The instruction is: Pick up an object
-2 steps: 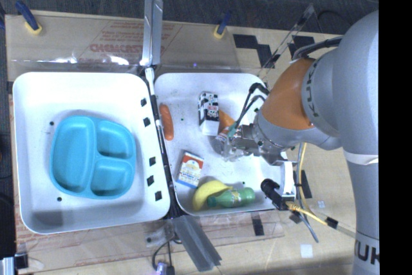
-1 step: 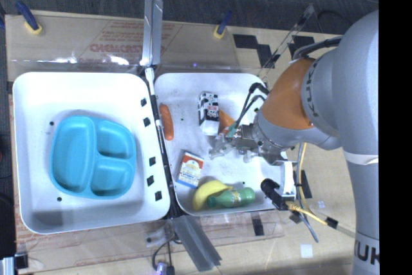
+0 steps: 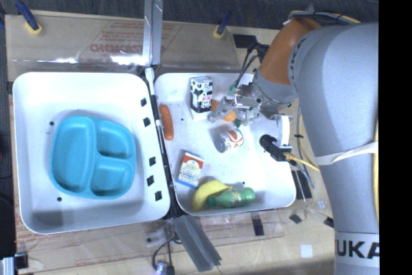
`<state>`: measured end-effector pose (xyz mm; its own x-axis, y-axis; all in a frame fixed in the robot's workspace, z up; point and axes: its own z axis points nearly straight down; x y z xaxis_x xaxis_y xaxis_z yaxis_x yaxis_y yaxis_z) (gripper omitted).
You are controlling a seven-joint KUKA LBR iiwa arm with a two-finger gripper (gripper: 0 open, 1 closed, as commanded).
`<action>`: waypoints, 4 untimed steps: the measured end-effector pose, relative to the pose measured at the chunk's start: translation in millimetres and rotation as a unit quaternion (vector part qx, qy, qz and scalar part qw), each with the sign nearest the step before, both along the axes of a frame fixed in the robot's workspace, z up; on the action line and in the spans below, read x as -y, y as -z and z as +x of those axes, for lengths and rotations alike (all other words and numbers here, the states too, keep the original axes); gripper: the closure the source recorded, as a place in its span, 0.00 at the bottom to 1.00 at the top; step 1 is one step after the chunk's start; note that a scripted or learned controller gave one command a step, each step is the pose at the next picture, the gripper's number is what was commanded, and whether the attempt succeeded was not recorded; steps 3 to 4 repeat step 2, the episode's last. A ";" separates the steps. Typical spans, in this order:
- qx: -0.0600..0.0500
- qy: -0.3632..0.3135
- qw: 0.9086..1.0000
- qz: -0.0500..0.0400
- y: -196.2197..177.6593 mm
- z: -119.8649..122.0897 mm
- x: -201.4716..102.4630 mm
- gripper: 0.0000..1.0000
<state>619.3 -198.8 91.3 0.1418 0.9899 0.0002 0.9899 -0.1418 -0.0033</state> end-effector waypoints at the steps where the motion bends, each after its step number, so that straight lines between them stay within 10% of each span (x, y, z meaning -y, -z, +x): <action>1: -0.001 -0.005 1.000 0.000 -10.3 1.1 -2.6 1.00; 2: 0.001 -0.027 1.000 0.000 -162.2 33.8 -35.4 1.00; 4: 0.001 -0.027 1.000 0.000 -162.2 33.8 -35.4 1.00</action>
